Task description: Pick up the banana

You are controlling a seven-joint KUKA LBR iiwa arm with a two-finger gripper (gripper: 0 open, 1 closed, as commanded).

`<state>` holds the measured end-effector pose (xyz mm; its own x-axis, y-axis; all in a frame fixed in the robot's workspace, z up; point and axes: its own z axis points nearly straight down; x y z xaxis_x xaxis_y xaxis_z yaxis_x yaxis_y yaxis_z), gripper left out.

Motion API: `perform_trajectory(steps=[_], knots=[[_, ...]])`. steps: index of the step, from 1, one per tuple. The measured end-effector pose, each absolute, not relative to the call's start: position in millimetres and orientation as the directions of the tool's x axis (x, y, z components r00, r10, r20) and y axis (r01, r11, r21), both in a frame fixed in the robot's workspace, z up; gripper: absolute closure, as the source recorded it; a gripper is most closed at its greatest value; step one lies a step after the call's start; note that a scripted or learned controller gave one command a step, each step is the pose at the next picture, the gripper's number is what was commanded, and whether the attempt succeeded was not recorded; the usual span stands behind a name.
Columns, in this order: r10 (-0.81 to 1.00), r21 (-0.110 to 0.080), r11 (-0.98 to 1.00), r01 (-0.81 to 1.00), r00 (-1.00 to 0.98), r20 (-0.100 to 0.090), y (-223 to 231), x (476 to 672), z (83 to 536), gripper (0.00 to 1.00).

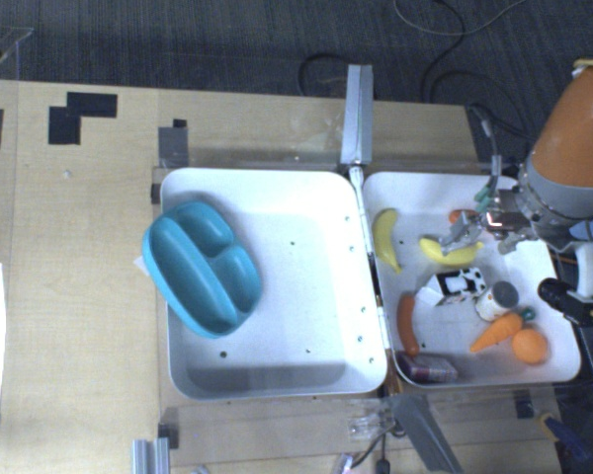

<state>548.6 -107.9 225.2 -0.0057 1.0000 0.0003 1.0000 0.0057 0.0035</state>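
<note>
Two yellow bananas lie in the right bin (563,368). One banana (385,240) stands lengthwise near the bin's left wall. A second, smaller banana (451,254) lies crosswise toward the bin's middle. My gripper (471,228) hangs just above and to the right of this smaller banana, close to its right end. The grey wrist and orange band (578,136) reach in from the right and hide the bin's far right corner.
A brown sausage (406,324), a black-and-white tagged block (462,283), a carrot (496,334), an orange (530,346) and a dark object (431,368) crowd the right bin's near half. A blue divided plate (202,267) lies in the left bin (296,363).
</note>
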Motion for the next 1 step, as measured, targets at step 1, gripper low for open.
perform_trajectory(steps=[1], knots=[[1.0,0.005,0.012,1.0,-0.012,0.0,-99.6,566.4,92.5,0.0]])
